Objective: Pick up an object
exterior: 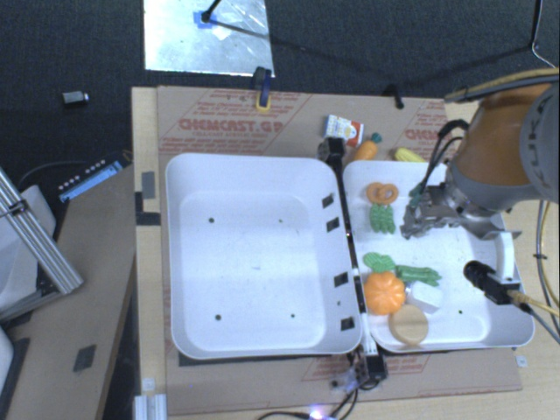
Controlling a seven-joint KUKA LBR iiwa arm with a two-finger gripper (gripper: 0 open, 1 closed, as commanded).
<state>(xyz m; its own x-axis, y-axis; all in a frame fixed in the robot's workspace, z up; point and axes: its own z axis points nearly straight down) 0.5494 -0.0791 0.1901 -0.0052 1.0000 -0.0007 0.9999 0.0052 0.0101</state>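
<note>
Fingers of the gripper (418, 220): state cannot be told, since the tips form one dark cluster low over the right bin (503, 332). No object is visible between them. Arm (503, 151): enters from the right, orange band above the wrist. Right bin contents: orange slice (381, 193) at the far left, green ridged piece (381, 219) just below it and beside the gripper, leafy green piece (402, 269), orange pumpkin-like toy (385, 292), white block (426, 297), tan disc (409, 325). Left bin (184, 261): alongside, touching the right bin.
</note>
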